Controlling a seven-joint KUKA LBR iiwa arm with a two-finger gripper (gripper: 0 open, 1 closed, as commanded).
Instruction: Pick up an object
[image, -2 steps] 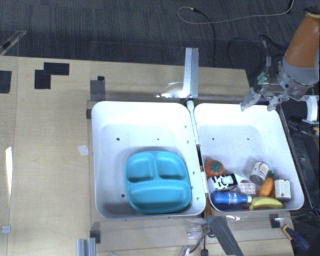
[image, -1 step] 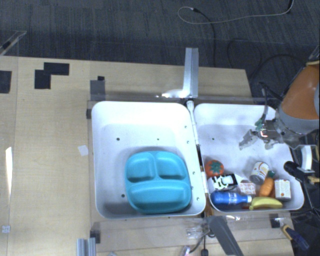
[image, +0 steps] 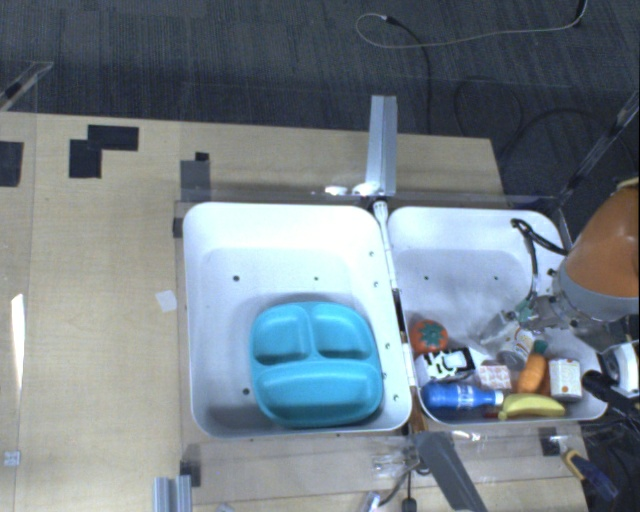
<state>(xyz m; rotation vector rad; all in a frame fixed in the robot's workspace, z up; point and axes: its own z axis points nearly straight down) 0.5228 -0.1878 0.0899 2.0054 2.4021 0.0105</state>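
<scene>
The right bin (image: 460, 250) holds a cluster of small objects along its front wall. A blue bottle (image: 458, 398) lies on its side beside a yellow banana (image: 532, 405). An orange carrot-like piece (image: 532, 373) stands next to a small white and red box (image: 565, 378). A round red and green toy (image: 429, 335) sits by a black and white item (image: 448, 363), with a pinkish packet (image: 493, 377) beside it. My gripper (image: 515, 335) reaches in from the right, low over the back of this cluster, just above the orange piece. Nothing visibly sits in it.
The left bin (image: 215, 300) carries a blue divided plate (image: 315, 362) toward its front. A metal post (image: 383, 140) rises behind the wall between the bins. The arm's orange band (image: 608, 250) hangs over the right bin's right edge. Cables lie on the dark floor behind.
</scene>
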